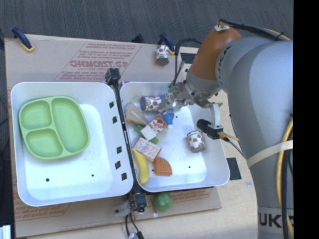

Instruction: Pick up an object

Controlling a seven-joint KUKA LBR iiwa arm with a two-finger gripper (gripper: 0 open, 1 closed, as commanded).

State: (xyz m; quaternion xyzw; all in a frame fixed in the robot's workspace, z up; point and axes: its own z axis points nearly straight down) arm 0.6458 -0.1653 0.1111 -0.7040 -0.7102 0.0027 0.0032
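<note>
My gripper (173, 102) reaches down into the back of the right bin (214, 171), next to a small can lying on its side (151, 102) and a blue piece (168, 117). The wrist hides its fingers. In the same bin lie another strawberry-printed can (196, 141), a small carton (154, 127), a patterned box (147, 148), a banana (141, 167), an orange waffle-like piece (162, 167) and a beige cone (133, 116).
The left bin (65, 183) holds a green divided plate (53, 127). A third small can (162, 54) stands on the cardboard behind the bins. A green ball (161, 201) lies in front of the right bin. The arm covers the view's right side.
</note>
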